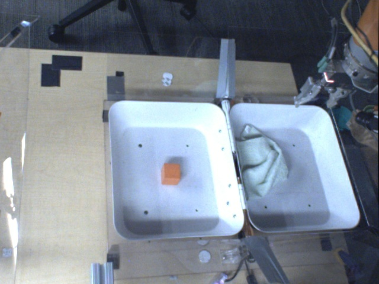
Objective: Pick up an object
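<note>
1. While I hang at the upper right of the frame, my fingers [312, 91] sit just above the top right corner of the right bin [340, 158], outside its floor and over its rim.
2. Whether my fingers are released or clenched I cannot tell; they show as small pale prongs and nothing is seen between them.
3. My wrist, with its orange band [362, 16], runs off the right edge of the frame above them.
4. An orange cube [171, 174] lies on the floor of the left bin [118, 158], a little left of and below that bin's middle, well apart from me and touching nothing else.
5. A crumpled white cloth [260, 160] lies in the right bin, bunched against its left wall, near the divider between the two bins.
6. Both bins rest side by side on the pale wooden counter [59, 158], their inner rims touching.
7. Black tape patches [59, 68] mark the counter at the upper left, and a small white scrap [167, 78] lies above the left bin.
8. No brand, label or writing can be read on the cube, cloth, bins or counter.
9. A black chair base [127, 5] stands on the dark floor at the top of the frame.
</note>
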Robot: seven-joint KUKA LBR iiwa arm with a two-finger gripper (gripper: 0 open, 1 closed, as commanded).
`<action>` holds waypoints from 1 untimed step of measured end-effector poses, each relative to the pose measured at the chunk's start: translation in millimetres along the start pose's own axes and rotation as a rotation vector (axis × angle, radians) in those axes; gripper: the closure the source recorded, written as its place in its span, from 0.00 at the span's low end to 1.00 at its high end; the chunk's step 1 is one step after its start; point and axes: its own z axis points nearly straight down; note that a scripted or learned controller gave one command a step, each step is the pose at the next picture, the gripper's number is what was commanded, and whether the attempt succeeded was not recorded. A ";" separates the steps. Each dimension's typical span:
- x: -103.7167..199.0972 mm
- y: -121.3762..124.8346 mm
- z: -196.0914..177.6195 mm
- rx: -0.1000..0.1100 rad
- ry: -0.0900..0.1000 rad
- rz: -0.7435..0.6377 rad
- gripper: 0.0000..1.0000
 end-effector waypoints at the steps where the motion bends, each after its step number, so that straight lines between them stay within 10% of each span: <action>1: 23.6 25.5 154.8 0.002 0.001 -0.097 0.00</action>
